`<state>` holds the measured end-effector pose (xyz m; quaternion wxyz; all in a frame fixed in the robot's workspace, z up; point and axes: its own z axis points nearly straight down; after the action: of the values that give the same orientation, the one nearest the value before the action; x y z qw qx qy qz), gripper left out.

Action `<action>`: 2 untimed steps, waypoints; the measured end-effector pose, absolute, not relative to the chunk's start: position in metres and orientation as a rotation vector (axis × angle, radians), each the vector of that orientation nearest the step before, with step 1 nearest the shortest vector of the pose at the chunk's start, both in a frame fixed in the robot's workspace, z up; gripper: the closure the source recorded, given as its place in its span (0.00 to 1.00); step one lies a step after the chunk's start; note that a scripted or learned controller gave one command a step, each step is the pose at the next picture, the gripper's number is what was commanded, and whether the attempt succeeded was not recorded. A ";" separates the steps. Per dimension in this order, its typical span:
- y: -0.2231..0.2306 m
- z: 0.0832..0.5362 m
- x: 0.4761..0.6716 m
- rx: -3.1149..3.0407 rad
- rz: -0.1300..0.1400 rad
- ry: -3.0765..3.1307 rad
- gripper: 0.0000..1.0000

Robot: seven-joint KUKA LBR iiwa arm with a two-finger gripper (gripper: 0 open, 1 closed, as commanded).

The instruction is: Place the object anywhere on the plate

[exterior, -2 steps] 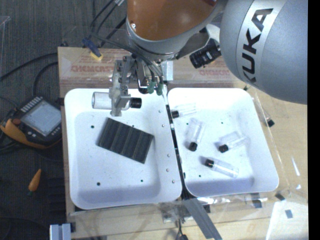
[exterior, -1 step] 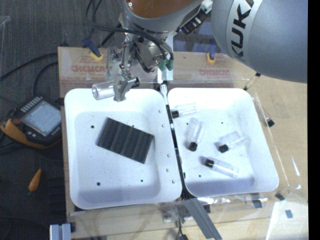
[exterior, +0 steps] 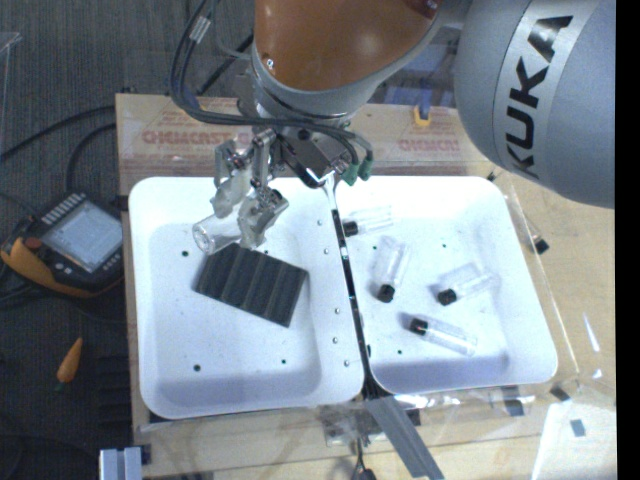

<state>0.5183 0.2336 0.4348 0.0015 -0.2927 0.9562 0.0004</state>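
Pincer (exterior: pixel 240 208) low over left bin (exterior: pixel 160 368)

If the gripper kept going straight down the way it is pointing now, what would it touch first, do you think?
Most likely the dark ribbed plate in the left bin. The gripper points down just above the plate's upper edge, with a clear vial at its tip. Depth is unclear, so it could land on the bin floor beside the plate instead.
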 end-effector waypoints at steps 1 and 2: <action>0.234 0.432 0.599 -0.533 0.004 3.092 1.00; 0.233 0.434 0.669 -0.808 0.003 3.031 1.00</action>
<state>0.6691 0.2331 0.4344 0.0024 -0.2578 0.9662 0.0010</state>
